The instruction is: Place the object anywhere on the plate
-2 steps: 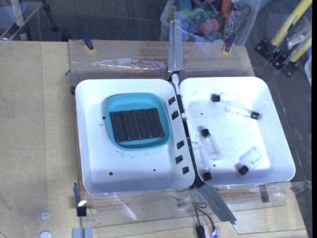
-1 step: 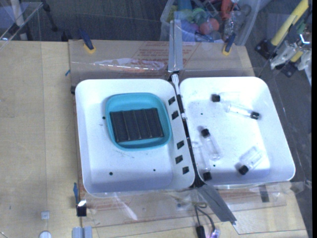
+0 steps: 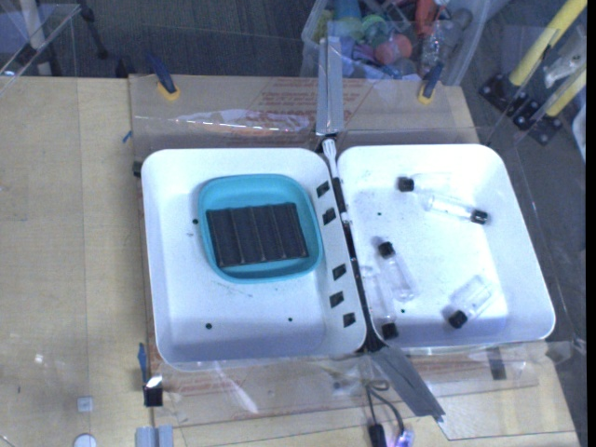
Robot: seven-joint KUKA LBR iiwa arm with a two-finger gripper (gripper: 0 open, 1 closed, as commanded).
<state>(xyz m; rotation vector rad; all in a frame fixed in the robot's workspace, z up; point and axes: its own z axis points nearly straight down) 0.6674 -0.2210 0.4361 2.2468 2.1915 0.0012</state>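
Observation:
A teal plate [image 3: 212,196] lies in the left bin [image 3: 168,296], with a dark ribbed rectangular pad [image 3: 256,235] resting on its middle. In the right bin [image 3: 521,250] lie several clear tubes with black caps: one near the back [image 3: 453,208], one in the middle left [image 3: 396,268], and one at the front right [image 3: 468,301]. A small black cap [image 3: 404,184] sits alone near the back of that bin.
A divider with black clips [image 3: 335,250] runs between the two bins. A clear tub of colourful items [image 3: 396,21] stands behind the bins. Blue clamps [image 3: 166,84] hold the sheet at the back. Yellow and black gear [image 3: 545,54] sits at the far right.

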